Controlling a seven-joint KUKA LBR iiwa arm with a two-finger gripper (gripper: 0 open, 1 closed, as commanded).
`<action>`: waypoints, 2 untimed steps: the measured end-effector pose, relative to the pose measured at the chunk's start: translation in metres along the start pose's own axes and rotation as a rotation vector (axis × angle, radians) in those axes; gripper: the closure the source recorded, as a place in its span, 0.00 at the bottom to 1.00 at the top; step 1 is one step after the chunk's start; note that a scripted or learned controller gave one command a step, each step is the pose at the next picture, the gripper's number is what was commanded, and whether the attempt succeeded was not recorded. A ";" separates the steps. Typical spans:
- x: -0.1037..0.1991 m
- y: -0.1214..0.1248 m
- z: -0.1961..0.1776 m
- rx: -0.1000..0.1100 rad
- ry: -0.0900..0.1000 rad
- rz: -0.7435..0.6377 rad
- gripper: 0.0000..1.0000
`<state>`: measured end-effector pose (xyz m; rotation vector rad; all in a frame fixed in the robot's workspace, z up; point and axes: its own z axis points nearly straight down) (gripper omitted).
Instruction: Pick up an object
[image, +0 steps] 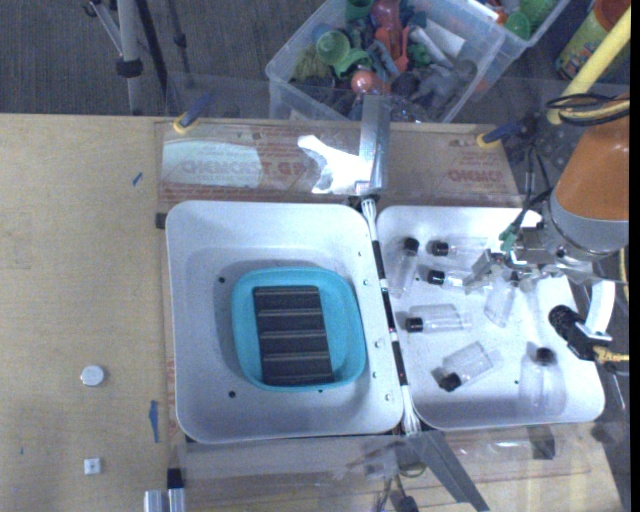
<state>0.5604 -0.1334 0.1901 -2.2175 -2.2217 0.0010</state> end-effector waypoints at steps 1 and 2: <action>-0.029 0.046 0.098 -0.006 -0.003 -0.074 0.00; -0.030 0.045 0.089 -0.005 -0.003 -0.072 1.00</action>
